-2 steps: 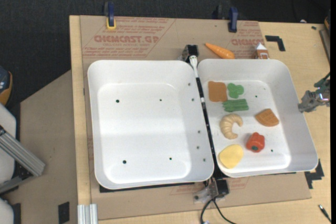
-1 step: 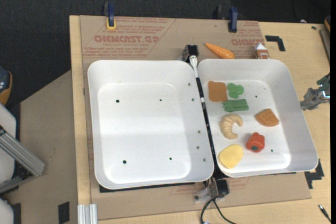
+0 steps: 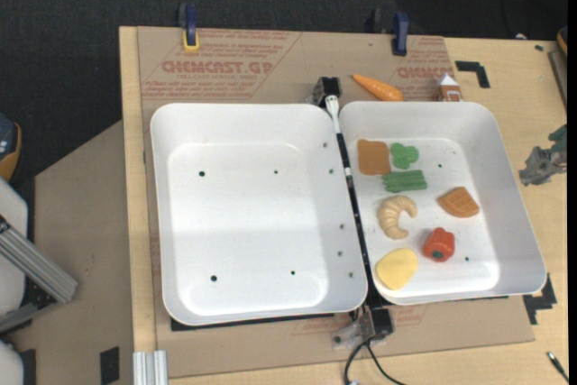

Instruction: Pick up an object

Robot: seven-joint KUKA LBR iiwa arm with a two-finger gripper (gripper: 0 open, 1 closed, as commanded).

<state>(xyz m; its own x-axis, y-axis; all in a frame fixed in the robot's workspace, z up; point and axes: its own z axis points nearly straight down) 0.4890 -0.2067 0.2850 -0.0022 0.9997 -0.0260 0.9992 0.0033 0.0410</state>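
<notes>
Nearest me, a black cable [image 3: 361, 362] trails off the near edge of the brown board [image 3: 144, 194] that carries both bins. On it, the left bin [image 3: 164, 203] lies white and shallow, with a few small dark holes in its floor. The right bin [image 3: 507, 160] sits touching it along the middle seam and holds all the toy food. A pale yellow piece [image 3: 397, 269] lies closest to the near wall, with a red pepper [image 3: 439, 244] just to its right. Farther in, a tan croissant [image 3: 397, 216] sits on the left, and an orange wedge [image 3: 459, 202] lies apart on the right. A flat green pod [image 3: 404, 182] lies beyond the croissant. A bumpy green piece [image 3: 405, 156] sits just past that, touching a brown square of toast [image 3: 373, 157] on its left. Outside the bin, on the board past its far rim, a carrot [image 3: 377, 87] lies on its side, and a small bottle [image 3: 448, 88] stands to its right. Two blue clamps [image 3: 188, 16] grip the board's far edge. At the right, well clear of the food and outside the bin's right rim, I see the grey gripper [image 3: 541, 161]; it is small and blurred, so I cannot tell whether it is open or closed, and nothing visibly sits in it.
</notes>
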